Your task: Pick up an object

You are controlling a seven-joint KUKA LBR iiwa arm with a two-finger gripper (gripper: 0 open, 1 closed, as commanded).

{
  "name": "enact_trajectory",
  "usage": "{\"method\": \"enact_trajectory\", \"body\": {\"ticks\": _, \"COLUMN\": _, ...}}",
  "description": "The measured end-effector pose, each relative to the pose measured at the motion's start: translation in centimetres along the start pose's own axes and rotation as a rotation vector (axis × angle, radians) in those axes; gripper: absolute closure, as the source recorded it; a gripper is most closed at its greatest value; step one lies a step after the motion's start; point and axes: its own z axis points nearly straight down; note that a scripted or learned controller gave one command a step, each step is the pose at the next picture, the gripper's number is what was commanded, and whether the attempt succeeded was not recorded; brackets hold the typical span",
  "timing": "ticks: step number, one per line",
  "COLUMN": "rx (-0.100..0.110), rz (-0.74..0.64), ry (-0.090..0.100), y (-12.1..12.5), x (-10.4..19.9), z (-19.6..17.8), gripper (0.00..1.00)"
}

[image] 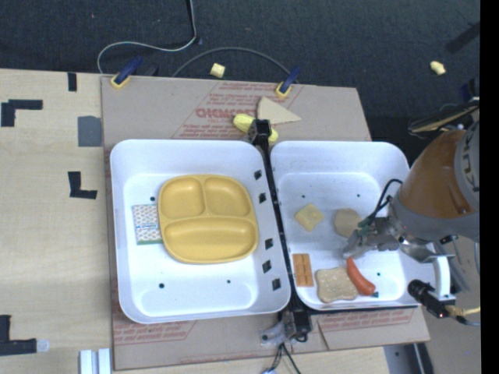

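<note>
The arm looms nearest, its gripper low in the right bin; whether the jaws are parted or clenched is impossible to tell. Just beside it lie an orange carrot, bread slice, and two pale chunks. A yellow divided plate sits in the left bin.

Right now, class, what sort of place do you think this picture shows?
Probably a robot lab test bench, not a kitchen: two white bins clamped on cardboard, toy food such as a carrot and bread slice, and a robot arm's gripper reaching in.
</note>
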Motion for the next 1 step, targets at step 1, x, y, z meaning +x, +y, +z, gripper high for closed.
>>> {"method": "enact_trajectory", "body": {"ticks": 1, "rx": -0.010, "rz": -0.007, "ry": 0.000, "y": 3.42, "x": 9.24, "z": -7.37, "gripper": 1.00}}
